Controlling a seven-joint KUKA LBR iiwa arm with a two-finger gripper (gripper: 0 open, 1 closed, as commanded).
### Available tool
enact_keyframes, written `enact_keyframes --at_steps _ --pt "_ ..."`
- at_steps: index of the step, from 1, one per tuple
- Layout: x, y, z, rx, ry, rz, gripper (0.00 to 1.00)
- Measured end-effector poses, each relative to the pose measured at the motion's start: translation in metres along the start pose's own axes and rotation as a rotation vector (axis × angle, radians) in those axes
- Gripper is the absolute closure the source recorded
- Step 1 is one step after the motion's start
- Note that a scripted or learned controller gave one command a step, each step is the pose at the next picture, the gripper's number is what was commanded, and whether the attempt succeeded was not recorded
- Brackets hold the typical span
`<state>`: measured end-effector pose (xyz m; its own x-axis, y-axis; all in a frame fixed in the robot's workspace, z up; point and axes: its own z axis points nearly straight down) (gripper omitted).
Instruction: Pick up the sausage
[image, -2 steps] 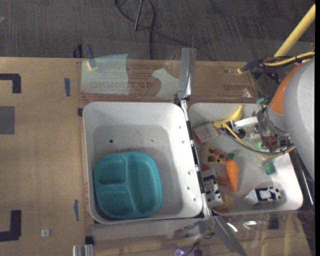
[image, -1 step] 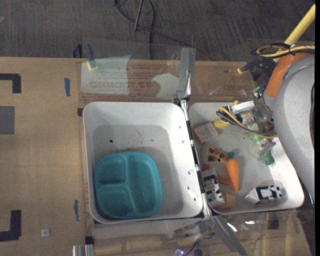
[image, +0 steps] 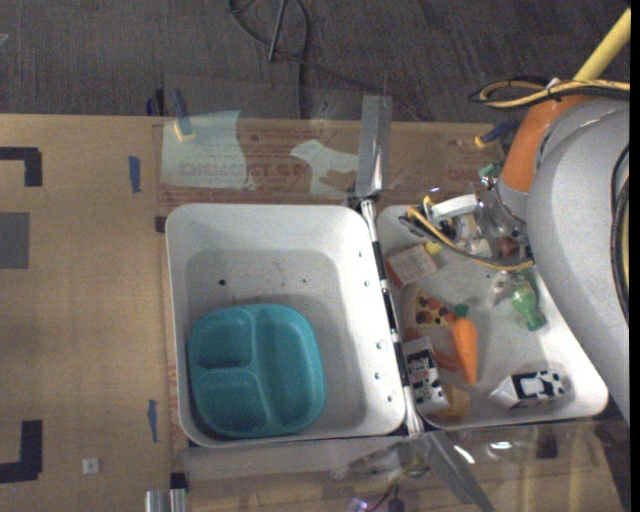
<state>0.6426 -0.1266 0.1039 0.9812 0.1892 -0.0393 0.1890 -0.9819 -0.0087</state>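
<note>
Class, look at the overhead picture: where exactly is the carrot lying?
The carrot lies in the right bin, near its middle, just right of the spotted orange card and left of the green bottle.

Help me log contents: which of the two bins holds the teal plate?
The left bin holds the teal divided plate; the right bin has small toys like the carrot.

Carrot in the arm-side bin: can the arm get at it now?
Probably yes. The carrot lies uncovered with nothing on top, and the arm hangs over that same bin. A cow-patterned carton close beside it might crowd the approach.
</note>
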Motion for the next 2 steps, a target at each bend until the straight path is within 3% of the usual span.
enact_keyframes --at_steps 1,2 --pt "-0.001 0.022 0.019 0.021 -0.02 -0.001 0.0" --pt "-0.001 0.035 -0.02 0.001 0.011 -0.006 0.0"
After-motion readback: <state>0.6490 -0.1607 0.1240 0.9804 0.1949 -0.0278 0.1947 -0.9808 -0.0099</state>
